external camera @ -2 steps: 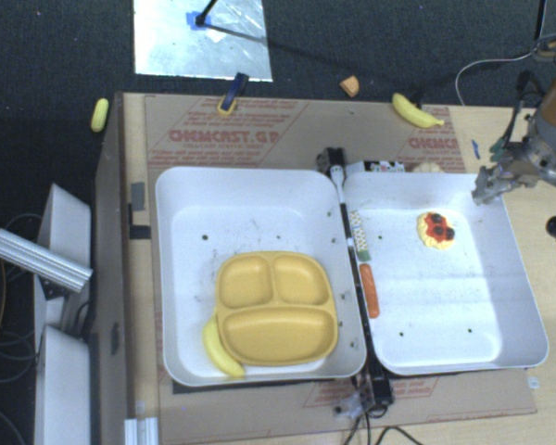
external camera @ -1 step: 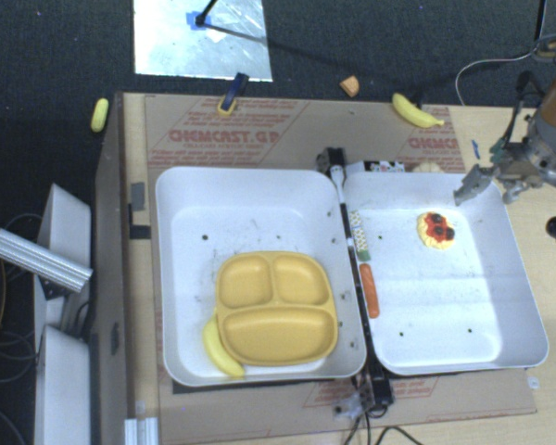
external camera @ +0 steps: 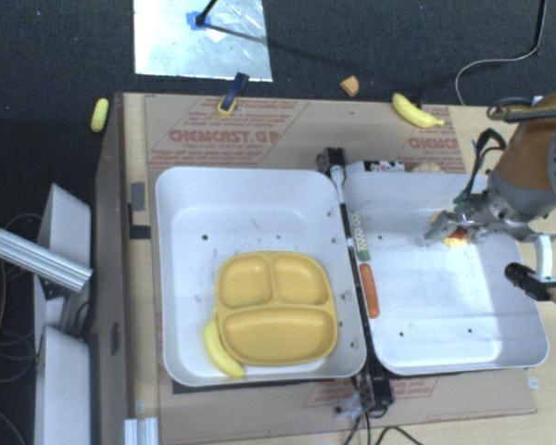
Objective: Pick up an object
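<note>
Gripper (external camera: 452,227) is down in the right shallow white bin (external camera: 500,346), far-right part, over a small red-and-yellow object (external camera: 456,240); can't tell whether it is gripping it. Orange carrot-shaped piece (external camera: 371,290) lies along that bin's left wall. Left white bin (external camera: 181,248) holds a yellow three-compartment plastic tray (external camera: 276,306), with a yellow banana (external camera: 219,349) touching its near-left corner. Second yellow banana (external camera: 415,110) sits on the surface beyond the bins.

Red print on the cardboard sheet (external camera: 224,137) under the bins read "CHEMCAST GP"; the same lettering elsewhere on it was too blurred to read.
</note>
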{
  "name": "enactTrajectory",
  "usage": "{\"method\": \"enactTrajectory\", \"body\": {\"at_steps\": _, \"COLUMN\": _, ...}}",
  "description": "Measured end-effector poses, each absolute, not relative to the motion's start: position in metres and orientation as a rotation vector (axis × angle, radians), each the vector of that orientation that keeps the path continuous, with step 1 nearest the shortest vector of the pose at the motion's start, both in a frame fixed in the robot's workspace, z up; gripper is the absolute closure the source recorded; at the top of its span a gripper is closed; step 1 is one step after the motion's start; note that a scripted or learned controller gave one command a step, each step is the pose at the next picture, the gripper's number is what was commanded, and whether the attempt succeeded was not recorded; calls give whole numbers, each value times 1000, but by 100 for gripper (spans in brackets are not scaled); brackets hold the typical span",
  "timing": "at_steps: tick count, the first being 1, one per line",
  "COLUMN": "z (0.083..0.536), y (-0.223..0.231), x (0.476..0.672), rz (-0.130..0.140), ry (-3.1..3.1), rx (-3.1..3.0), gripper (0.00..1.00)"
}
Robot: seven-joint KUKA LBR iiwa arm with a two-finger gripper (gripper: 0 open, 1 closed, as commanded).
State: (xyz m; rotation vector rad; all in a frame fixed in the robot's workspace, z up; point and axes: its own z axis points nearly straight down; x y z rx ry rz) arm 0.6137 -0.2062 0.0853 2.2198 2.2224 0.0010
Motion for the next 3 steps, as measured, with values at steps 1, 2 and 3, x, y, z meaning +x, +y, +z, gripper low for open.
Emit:
{"method": "enactTrajectory", "body": {"at_steps": 1, "z": 148, "y": -206, "x": 667, "rz": 4, "ry": 2222, "rx": 2213, "gripper": 0}}
{"method": "enactTrajectory", "body": {"at_steps": 2, "z": 85, "y": -206, "x": 633, "rz": 1, "ry": 2223, "rx": 2218, "gripper": 0}}
{"method": "enactTrajectory", "body": {"at_steps": 3, "z": 97, "y": -208, "x": 633, "rz": -4, "ry": 2226, "rx": 2218, "gripper": 100}}
